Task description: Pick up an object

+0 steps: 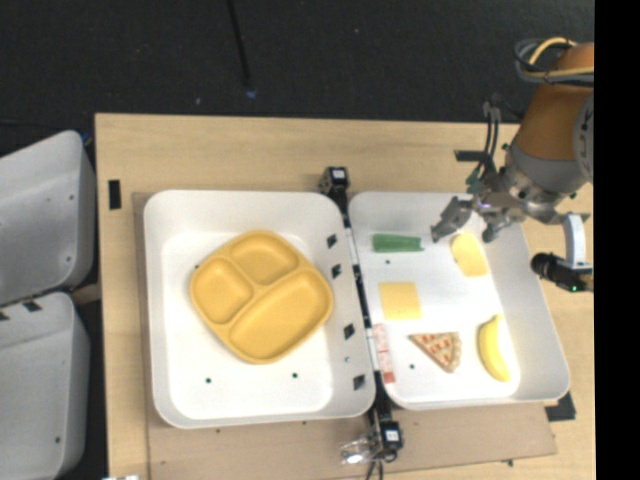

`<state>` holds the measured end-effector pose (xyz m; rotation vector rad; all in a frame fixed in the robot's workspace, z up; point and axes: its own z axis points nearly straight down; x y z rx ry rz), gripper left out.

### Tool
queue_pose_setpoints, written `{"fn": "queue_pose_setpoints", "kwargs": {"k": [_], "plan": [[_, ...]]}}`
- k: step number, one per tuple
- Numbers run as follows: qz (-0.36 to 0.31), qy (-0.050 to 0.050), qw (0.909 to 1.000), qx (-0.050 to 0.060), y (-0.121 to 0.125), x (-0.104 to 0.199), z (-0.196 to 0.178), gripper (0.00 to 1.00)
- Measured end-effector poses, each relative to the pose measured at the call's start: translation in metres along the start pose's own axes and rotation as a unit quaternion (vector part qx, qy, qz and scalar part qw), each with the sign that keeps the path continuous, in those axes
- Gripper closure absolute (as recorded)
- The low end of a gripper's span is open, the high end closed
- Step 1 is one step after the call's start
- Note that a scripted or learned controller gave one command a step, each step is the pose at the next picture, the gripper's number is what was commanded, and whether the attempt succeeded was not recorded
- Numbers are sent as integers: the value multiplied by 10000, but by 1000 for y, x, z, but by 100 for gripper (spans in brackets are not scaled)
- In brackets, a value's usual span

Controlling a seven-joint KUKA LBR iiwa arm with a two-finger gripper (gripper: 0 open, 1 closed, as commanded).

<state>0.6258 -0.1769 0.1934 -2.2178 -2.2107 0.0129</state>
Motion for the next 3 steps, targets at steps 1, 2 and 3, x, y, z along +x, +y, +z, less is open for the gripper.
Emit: {"fn": "queue_pose_setpoints", "kwargs": {"k": [1, 2, 3], "plan": [[-13, -12, 10000, -66, 3, 0, -9, 0], [-38, -12, 10000, -55, 11, 6, 47, 0], [-27, -15, 10000, -55, 11, 5, 95, 0]]}}
